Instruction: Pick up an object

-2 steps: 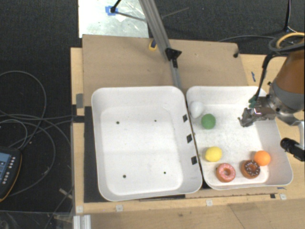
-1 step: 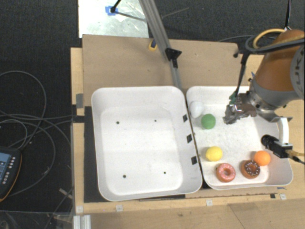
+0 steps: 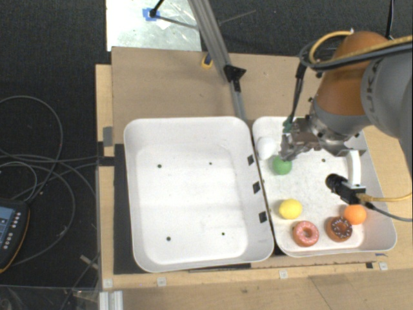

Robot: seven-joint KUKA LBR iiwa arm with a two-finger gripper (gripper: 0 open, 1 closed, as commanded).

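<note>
— So, how far along is the pick looking?

— Early. Taking it from the biggest down: the left bin [image 3: 187, 192] is sitting beside the right bin [image 3: 381, 234], which is carrying everything. The arm [image 3: 361, 76] is reaching in over the right bin, with the gripper [image 3: 288, 148] hanging low, just above the green ball [image 3: 281, 166].

— Is it gripping the ball?

— I cannot tell how the jaws are standing. The ball is looking like it is resting on the bin floor, so I am judging nothing lifted yet.

— What else is waiting?

— Two doughnuts [image 3: 305, 233], an orange ball [image 3: 354, 214], a yellow lemon [image 3: 290, 208].
</note>
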